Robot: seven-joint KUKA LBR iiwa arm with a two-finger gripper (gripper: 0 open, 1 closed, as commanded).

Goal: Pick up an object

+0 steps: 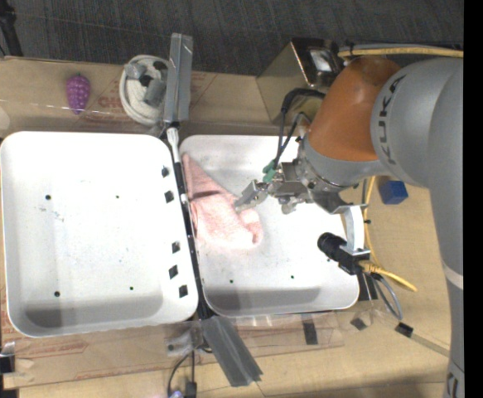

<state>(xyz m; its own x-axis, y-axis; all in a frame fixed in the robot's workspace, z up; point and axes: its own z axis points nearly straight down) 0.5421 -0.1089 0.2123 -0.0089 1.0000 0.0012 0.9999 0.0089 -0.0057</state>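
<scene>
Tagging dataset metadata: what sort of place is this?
Probably a robotics lab bench rigged for picking trials: an industrial arm reaches over the right bin, which sits beside a matching shallow white left bin, and a pink cloth lies in the right one.

- Left bin [84, 222]: floor open all over.
- Right bin [295, 276]: pink cloth [220, 218] crowds its 9 o'clock side; floor toward 5 o'clock lies free.
- Arm [365, 131] overhangs its 2 o'clock corner.

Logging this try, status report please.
Gripper over right bin. Pink cloth by its left wall, gripper at its edge, no grasp seen. Nothing blocking.
</scene>
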